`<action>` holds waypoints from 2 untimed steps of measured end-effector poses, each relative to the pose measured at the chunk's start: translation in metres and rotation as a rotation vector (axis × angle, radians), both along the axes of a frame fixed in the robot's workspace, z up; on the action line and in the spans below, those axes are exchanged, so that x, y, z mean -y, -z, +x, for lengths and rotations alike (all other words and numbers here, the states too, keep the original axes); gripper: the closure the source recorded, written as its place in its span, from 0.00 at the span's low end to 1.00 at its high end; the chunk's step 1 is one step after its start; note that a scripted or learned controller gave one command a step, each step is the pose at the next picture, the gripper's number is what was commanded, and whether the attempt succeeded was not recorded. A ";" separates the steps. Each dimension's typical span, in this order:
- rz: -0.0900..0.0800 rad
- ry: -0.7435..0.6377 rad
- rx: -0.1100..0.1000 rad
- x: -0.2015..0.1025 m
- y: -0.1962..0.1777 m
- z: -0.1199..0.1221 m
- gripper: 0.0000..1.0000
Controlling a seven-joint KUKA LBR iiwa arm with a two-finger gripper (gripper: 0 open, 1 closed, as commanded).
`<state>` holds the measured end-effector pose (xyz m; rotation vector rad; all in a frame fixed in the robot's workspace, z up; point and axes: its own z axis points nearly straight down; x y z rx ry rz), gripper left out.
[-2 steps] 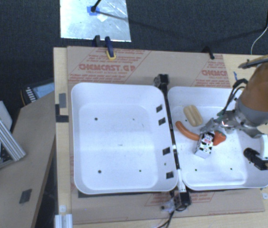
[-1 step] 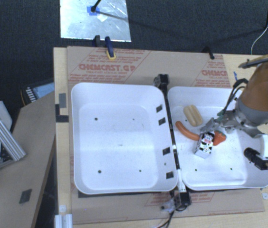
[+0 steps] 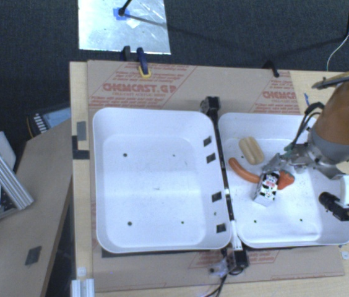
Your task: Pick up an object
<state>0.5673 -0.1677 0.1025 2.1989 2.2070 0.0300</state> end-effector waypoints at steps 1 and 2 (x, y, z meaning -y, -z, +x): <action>-0.007 0.002 0.010 0.006 0.003 0.013 0.00; 0.005 0.007 -0.033 0.037 -0.024 -0.080 0.00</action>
